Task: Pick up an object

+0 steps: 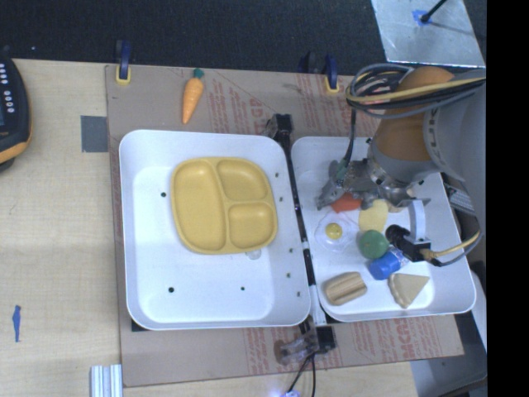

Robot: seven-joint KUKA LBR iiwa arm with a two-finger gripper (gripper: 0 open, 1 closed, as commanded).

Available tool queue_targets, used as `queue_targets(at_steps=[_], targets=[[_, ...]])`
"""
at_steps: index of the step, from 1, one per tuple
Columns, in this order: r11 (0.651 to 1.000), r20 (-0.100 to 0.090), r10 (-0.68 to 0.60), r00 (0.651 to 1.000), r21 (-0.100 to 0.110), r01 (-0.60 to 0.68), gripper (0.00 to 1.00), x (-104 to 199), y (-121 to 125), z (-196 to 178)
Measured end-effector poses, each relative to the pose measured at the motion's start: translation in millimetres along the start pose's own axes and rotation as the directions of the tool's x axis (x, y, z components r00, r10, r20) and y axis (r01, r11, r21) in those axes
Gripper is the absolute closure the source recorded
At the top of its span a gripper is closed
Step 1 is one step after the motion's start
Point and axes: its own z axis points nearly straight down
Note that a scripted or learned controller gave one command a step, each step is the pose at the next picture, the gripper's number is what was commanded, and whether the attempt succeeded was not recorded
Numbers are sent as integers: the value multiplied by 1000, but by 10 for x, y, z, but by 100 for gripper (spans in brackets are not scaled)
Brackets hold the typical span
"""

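In the right bin (442,300) lie several toy foods: a fried egg (333,231), a green ball (371,243), a blue piece (384,265), a brown bread loaf (345,288), a pale wedge (408,288), a yellow block (374,216) and a red piece (347,203). My gripper (340,190) is low over the bin's upper left part, right above the red piece. The grey wrist hides much of that piece and the bin's back.
The left bin (149,288) holds a yellow divided plate (223,203). A toy carrot (192,96) lies on the board behind the bins. Black cables (430,251) loop from the wrist over the right bin. A black device (10,106) sits at the far left.
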Motion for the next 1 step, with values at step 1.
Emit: queue_targets(at_steps=[1], targets=[[1000,2,1,1000,-5,-1,100,-15,20,-133]])
